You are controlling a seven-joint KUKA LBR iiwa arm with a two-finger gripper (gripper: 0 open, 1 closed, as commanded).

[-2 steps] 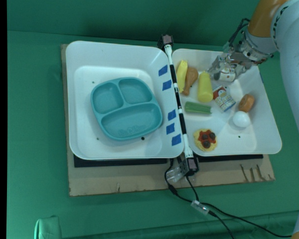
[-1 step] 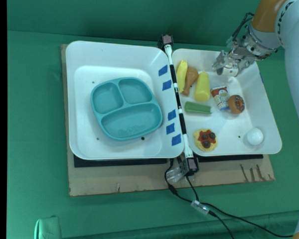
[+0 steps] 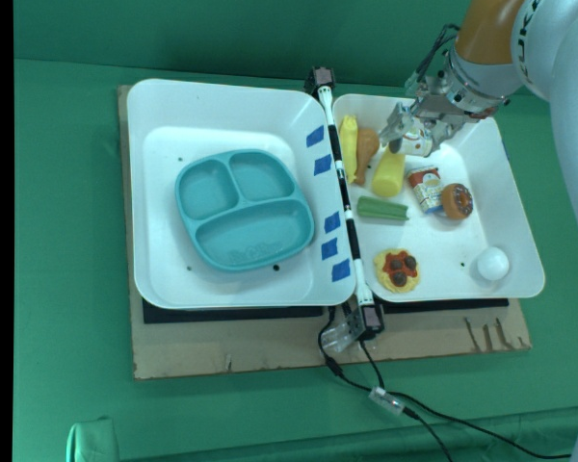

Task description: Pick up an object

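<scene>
My gripper (image 3: 411, 135) hangs low over the back of the right bin (image 3: 520, 224), just above the yellow block (image 3: 388, 173) and beside the brown drumstick (image 3: 366, 148). A small whitish thing with a red spot (image 3: 417, 145) shows right at its tip; whether it is gripped is unclear. A yellow banana-like piece (image 3: 348, 146) lies along the bin's left wall. Further toys in this bin are a green stalk (image 3: 381, 209), a red and white can (image 3: 425, 189), a donut (image 3: 457, 201), a small pizza (image 3: 398, 269) and a white ball (image 3: 491, 263).
The left bin (image 3: 154, 133) holds a teal divided plate (image 3: 244, 209). A divider strip with blue tape (image 3: 331, 195) runs between the bins. Cables (image 3: 385, 397) trail off the front of the cardboard base onto the green bench.
</scene>
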